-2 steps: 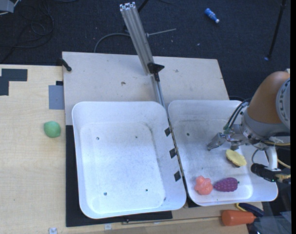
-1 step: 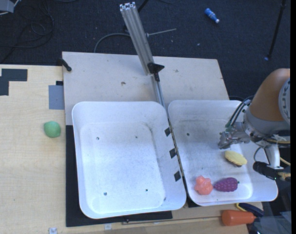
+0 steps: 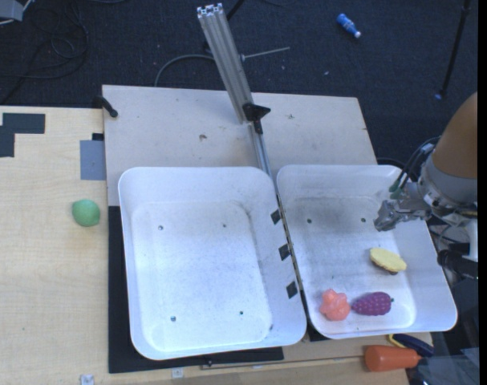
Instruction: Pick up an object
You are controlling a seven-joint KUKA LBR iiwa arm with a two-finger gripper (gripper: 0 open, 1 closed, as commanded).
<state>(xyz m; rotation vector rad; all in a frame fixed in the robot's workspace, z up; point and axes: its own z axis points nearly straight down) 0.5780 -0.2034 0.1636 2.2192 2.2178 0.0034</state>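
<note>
Entry, near to far: I am noting an orange tool (image 3: 391,357) lying off the bench (image 3: 179,135) edge; in the right bin (image 3: 323,187), a purple grape bunch (image 3: 372,303) beside a pink piece (image 3: 334,305), then a yellow piece (image 3: 387,260). I am judging the step as approach: the gripper (image 3: 385,217) is hovering just beyond the yellow piece, jaws' spread not discernible. Next: descending onto it, minding the bin wall. Farther: left bin (image 3: 139,187), green ball (image 3: 86,212)

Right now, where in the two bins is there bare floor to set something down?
The left bin shows bare floor wall to wall. In the right bin, the far and middle floor is open. It is crowded near the front: yellow piece, pink piece, purple grapes. The tool hangs over its right side.
</note>
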